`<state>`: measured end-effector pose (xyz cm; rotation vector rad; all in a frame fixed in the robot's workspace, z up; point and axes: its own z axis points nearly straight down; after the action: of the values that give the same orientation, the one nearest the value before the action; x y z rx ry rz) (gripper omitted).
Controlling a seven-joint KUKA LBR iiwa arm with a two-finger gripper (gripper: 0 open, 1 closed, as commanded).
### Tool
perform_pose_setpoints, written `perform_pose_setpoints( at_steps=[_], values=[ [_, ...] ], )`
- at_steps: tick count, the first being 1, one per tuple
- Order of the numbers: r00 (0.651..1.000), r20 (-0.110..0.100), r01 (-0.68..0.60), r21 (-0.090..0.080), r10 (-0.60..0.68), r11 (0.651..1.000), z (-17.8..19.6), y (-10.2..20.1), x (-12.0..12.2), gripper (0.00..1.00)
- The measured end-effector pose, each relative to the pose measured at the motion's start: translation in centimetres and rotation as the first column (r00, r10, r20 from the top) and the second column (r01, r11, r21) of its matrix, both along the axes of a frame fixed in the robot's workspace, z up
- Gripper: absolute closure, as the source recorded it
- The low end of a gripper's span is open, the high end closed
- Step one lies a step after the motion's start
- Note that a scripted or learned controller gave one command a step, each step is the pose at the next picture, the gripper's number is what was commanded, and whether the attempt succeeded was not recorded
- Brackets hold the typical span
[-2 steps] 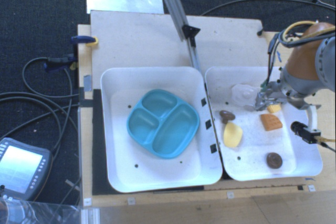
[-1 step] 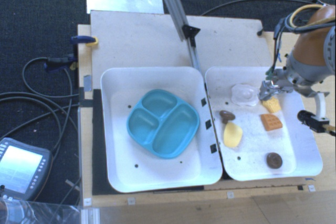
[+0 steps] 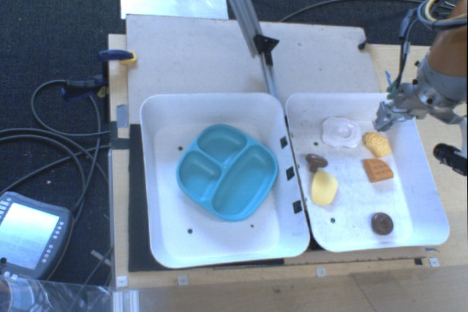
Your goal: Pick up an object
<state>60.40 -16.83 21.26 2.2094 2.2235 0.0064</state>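
A yellow crinkled piece (image 3: 377,144) lies near the right bin's (image 3: 431,226) far right edge, an orange cracker (image 3: 378,170) just beside it. The gripper (image 3: 387,118) hangs just above it (jaw spread impossible to tell), arm (image 3: 447,62) reaching in over the rim.

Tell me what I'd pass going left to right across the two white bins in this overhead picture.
Blue divided plate → small brown piece → yellow lump → white round lid → orange cracker. The tool hovers over the right bin's far edge.
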Motion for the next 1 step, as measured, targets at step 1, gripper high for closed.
perform_pose_setpoints(
  at_steps=[1],
  values=[
    [1.0,-0.006,-0.001,0.001,0.001,1.0,-0.76,-0.02,0.08,1.0]
  ],
)
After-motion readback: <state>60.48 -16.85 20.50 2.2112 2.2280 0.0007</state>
